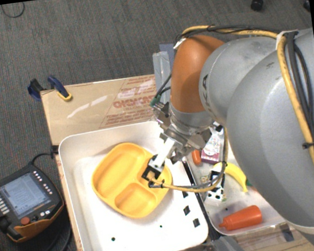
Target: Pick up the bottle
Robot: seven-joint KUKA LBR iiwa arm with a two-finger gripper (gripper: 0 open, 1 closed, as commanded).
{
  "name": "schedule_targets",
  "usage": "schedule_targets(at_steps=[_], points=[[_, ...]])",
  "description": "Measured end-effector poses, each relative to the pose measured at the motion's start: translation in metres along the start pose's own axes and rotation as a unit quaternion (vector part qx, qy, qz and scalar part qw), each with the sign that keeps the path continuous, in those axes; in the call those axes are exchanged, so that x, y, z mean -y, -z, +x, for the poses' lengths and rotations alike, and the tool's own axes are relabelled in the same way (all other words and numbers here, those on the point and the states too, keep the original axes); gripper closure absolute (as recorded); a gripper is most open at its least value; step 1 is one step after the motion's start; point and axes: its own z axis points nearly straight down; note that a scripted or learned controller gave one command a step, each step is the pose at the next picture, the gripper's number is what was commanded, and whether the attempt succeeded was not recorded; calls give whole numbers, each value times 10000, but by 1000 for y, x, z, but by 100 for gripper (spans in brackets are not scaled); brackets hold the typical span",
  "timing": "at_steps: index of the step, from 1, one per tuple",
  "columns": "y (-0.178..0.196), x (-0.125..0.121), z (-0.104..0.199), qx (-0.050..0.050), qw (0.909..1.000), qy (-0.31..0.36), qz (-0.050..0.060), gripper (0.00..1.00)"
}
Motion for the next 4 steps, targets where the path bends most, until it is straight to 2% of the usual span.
schedule_targets(at_steps=[1,2,3,4], points=[[-97,76,90,0,9977,681,1,100],[-6,36,71,3,9822,1879,-3,100],[-48,68,134,5,9633,2684,-2,100],[-21,81,148,-1,9588,2842,-8,100]])
